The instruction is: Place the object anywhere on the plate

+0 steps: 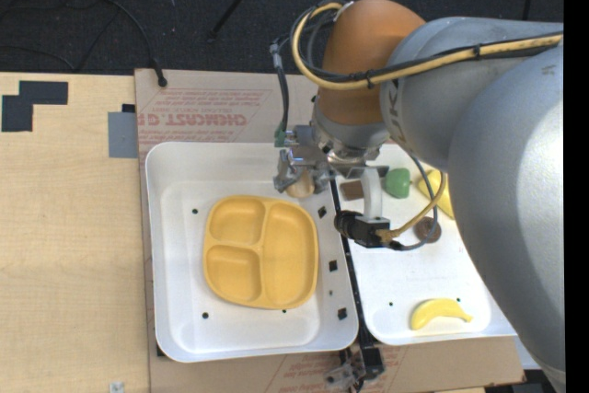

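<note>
On the brown desk (74,244) sit two white bins, and the robot's hand (299,175) hangs by the top edge of the yellow plate (261,250) in the left bin (175,198), clamped on a small tan object (300,187), likely ready to drop it there.

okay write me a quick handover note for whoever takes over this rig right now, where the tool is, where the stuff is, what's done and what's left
Tool: low over the back right corner of the left bin, just beyond the plate's far edge. A small tan object sits right at it; whether it is gripped cannot be told.
Yellow divided plate: in the left bin, nothing on it.
Right bin: a banana near the front, a green item at the back.
Done: nothing placed on the plate yet.
Left: get the object onto the plate, any compartment.
</note>
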